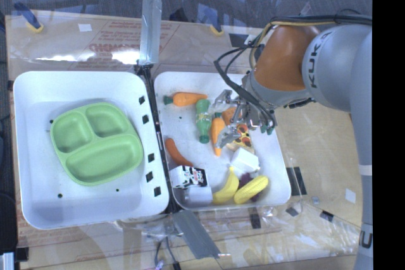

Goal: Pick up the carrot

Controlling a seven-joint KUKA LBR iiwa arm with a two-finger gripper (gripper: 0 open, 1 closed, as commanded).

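Observation:
An orange carrot (187, 98) with a green stem end lies near the far left of the right bin (272, 136). A second orange, carrot-shaped piece (217, 131) lies tilted near the bin's middle, beside a green bottle (202, 121). My gripper (233, 116) hangs low over the bin's middle right, right next to the second orange piece and well right of the first carrot. Its metal parts mix with small orange and red items beneath, so any contact is unclear.
The right bin also holds a red-orange sausage (175, 151), a yellow banana (226, 188), a yellow pod (252, 188), a white block (244, 159) and a black-and-white box (190, 177). The left bin (31, 136) holds a green divided plate (96, 141).

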